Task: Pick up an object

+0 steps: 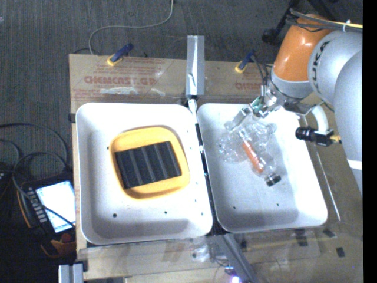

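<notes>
A crumpled clear plastic bottle [247, 141] lies in the right bin [294, 211], toward its back half. It has an orange strip [252, 155] inside and a dark cap [272, 181] pointing to the front right. My gripper [250, 114] reaches in from the right, low over the back of the right bin, right at the bottle's far end. Whether it touches the bottle is unclear, as the clear plastic blends with it. A yellow rounded block with a black ridged top [150, 161] rests in the middle of the left bin [94, 211].
The grey arm with its orange band [297, 49] hangs over the right bin's back right corner. A metal post [195, 66] stands behind the seam between the bins. A cardboard sheet [123, 78] with two clamps lies behind them. A tablet [50, 199] sits on the floor at left.
</notes>
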Robot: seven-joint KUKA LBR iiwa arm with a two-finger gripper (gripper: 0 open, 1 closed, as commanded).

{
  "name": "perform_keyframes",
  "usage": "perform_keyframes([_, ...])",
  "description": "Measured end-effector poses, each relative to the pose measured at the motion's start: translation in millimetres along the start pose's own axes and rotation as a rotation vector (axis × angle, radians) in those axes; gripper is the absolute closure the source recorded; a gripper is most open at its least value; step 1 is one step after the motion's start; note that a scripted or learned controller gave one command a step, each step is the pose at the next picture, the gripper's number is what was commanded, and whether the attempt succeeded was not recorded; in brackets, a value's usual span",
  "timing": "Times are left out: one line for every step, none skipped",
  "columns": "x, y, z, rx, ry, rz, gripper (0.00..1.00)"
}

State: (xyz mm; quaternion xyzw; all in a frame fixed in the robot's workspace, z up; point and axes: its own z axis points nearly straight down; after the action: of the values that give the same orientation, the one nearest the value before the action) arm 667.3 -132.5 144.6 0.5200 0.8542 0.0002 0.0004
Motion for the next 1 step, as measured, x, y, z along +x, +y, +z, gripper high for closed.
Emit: perform_keyframes([-3.5,-27.4,38.0,-0.013,-0.009,-0.095,0.0])
